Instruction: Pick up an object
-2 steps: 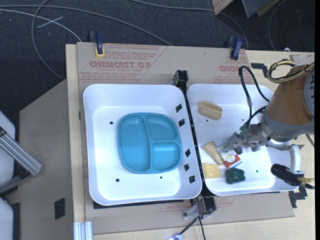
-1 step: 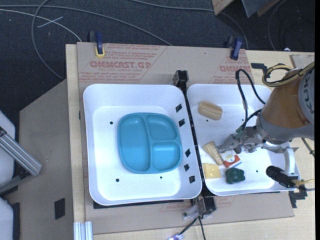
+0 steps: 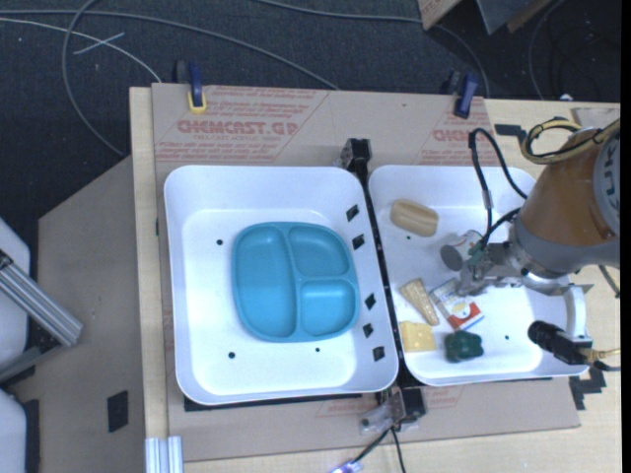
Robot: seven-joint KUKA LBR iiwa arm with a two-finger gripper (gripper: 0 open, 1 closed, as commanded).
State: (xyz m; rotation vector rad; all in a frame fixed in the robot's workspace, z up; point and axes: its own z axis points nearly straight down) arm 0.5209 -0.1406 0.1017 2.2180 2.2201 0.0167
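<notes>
The right bin (image 3: 513, 363) holds several small items. A tan bread roll (image 3: 414, 217) lies at its far left. A pale yellow wedge (image 3: 421, 301) and a yellow block (image 3: 417, 337) sit near the left wall. A dark green lump (image 3: 461, 346) rests at the front, and a red and white piece (image 3: 465, 314) lies just behind it. My gripper (image 3: 465, 272) hangs low over the middle of this bin, right above the red and white piece and to the right of the wedge. Nothing visibly hangs from it.
The left bin (image 3: 187, 294) carries a blue divided plate (image 3: 294, 280). The grey arm with its orange band (image 3: 570, 205) covers the right side of the right bin. Black cables (image 3: 483, 180) loop over the bin's far edge. Clamps (image 3: 196, 87) hold the board at the back.
</notes>
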